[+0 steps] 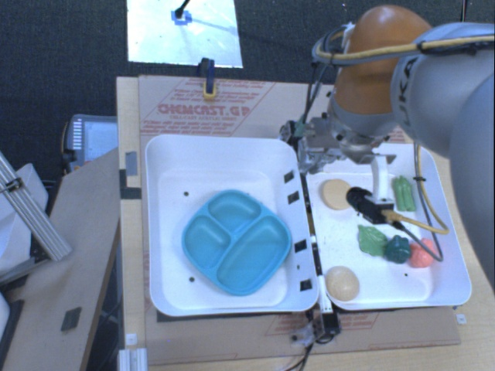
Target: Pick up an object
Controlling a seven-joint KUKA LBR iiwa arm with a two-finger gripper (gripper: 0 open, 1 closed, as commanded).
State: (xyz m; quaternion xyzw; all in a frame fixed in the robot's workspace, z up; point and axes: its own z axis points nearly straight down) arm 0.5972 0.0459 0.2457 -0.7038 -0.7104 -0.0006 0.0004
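Nearest piece: pale beige egg-shaped lump (342, 282), in the near corner of the white bin on the view's right (452, 280), close to the divider wall (309, 230).
Other pickables: tan flat disc (335, 194) toward the far side; long green pod-like piece (403, 192); light green leafy lump (371, 239) touching a dark teal lump (398, 249), with a salmon-pink lump (421, 256) just beside that.
Left white bin (166, 207): holds a blue plastic divided plate (236, 242), alone.
Gripper (313, 151): above the far end of the divider wall, near the tan flat disc. Whether it is spread or closed cannot be told, and nothing is seen held.
Step in hand: judged as the approach, with no object gripped yet.
Doing it well: the disc or the beige lump looks the best choice, since each stands apart. Come down centred on it and clear of the wall, and avoid the crowded green, teal and pink cluster.
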